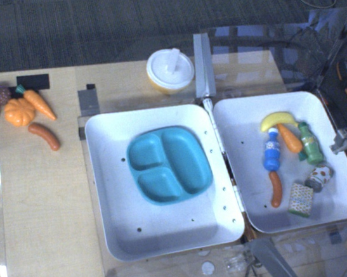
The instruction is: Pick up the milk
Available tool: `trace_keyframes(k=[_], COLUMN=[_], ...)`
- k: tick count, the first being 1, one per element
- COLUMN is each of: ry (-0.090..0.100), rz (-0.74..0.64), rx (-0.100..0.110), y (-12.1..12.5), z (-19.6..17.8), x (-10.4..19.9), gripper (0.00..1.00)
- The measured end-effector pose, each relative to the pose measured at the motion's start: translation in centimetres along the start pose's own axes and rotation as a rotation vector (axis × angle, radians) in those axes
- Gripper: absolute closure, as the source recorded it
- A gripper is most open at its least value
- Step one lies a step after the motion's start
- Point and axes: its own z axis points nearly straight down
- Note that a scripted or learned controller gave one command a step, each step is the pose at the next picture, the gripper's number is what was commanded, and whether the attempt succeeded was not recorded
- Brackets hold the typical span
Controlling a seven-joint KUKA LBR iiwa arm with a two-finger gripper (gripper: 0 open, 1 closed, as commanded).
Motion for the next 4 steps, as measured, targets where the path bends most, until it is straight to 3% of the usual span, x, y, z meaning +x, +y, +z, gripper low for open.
trace_keyframes(k=[1, 2, 3, 4], ry=[0.003, -0.002, 0.001, -0.007], rz=[-0.138, -0.449, -0.317, -0.465], rx=[0.002, -0.003, -0.001, -0.011], y=[2.3, -0.8, 3.3, -0.2], z=[4.6, 15.5, 6.9, 16.0], x=[5.6, 0.2, 2.8, 1.8], gripper=[1.00, 1.00, 1.00, 1.00])
